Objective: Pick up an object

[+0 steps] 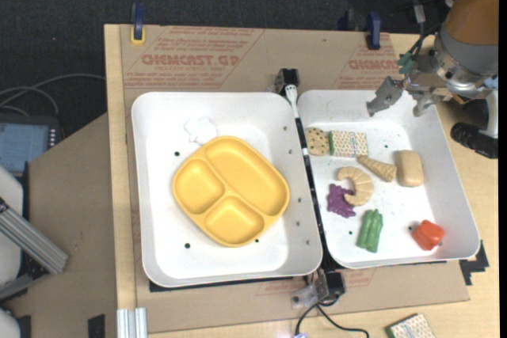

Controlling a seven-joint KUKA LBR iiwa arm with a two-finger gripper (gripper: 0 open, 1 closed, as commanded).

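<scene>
I hold the gripper (402,96), fingers spread and gripping nothing, above the right bin's (459,194) far edge. The cracker (349,142) lies below-left of it, long axis across the bin.

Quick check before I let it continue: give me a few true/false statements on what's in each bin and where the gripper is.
1. The yellow divided plate lies in the left bin. True.
2. The gripper holds the red toy. False: the red toy lies in the right bin, near its front corner.
3. The green toy sits on the plate. False: it lies in the right bin.
4. The gripper hangs over the right bin's far edge. True.
</scene>
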